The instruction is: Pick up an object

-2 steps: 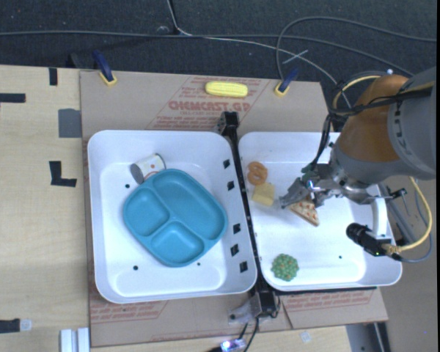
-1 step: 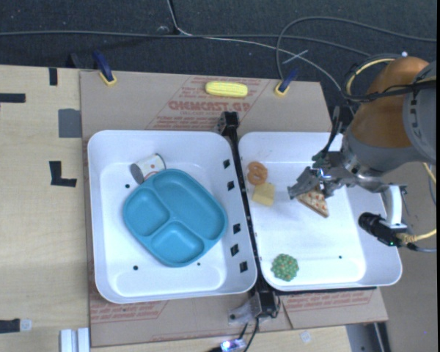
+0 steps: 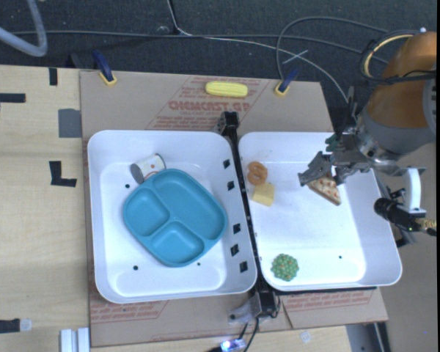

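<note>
Four food items sit in the right bin [image 3: 381,270]; hand [image 3: 324,173] state unclear.

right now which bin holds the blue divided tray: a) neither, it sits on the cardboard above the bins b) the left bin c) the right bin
b: the blue divided tray lies in the left bin, beside a small cup tipped on its side; the right bin holds the green broccoli-like piece.

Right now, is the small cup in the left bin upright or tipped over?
Tipped. The cup lies on its side beside the blue tray, its mouth facing left.
</note>
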### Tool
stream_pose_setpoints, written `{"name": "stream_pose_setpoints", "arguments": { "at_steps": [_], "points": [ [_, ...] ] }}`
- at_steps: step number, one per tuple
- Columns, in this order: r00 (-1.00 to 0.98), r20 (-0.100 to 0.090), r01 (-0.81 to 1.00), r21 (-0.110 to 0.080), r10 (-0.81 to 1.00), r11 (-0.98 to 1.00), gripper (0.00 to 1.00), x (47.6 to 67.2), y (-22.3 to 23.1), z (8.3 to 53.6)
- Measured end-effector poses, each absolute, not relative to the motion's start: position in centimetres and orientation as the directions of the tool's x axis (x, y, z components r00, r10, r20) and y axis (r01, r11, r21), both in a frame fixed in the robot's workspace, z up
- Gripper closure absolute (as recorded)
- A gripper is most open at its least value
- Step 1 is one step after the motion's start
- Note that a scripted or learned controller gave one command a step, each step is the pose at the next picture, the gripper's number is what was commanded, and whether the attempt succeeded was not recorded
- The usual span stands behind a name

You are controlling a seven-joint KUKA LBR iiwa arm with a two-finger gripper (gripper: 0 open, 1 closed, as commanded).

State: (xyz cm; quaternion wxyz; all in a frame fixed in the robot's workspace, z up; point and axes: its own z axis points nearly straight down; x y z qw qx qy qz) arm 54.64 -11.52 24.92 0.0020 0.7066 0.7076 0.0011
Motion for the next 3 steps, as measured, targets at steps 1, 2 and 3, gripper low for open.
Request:
{"name": "stream_pose_setpoints", "arguments": {
  "at_steps": [1,2,3],
  "points": [
    [-0.006,0.001,1.000,-0.002,1.000,0.006,1.00,54.4,-5.7,23.5],
    [-0.007,0.001,1.000,-0.003,1.000,0.007,1.00,54.9,0.2,22.4],
    [-0.007,0.001,1.000,-0.002,1.000,0.007,1.00,55.7,5.7,22.4]
  ]
}}
